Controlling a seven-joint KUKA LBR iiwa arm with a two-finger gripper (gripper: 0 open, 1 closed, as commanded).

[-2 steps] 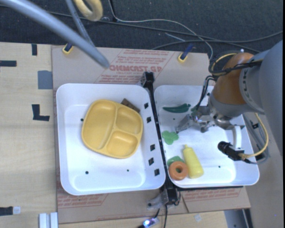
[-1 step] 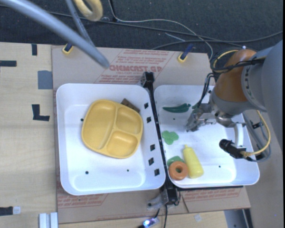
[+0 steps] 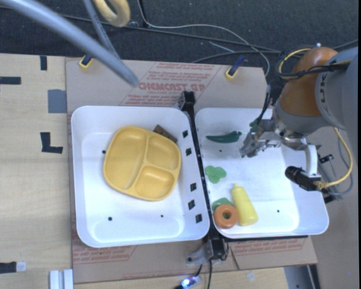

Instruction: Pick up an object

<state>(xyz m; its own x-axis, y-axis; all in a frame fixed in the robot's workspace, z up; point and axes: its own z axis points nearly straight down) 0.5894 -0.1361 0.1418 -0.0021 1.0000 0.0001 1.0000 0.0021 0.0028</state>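
My claw (image 3: 250, 149) hangs low in the upper middle of the right bin (image 3: 301, 224), its spread beyond my telling, just right of the dark green pepper (image 3: 224, 138), which I judge the likeliest pick because it lies nearest, apart from the rest.

Wooden bench (image 3: 24, 179) bears cardboard sheet (image 3: 168, 80) under two white bins (image 3: 84, 179)

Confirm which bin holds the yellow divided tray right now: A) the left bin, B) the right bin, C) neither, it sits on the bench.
A: the yellow divided tray lies inside the left bin, while the right bin holds the small items.
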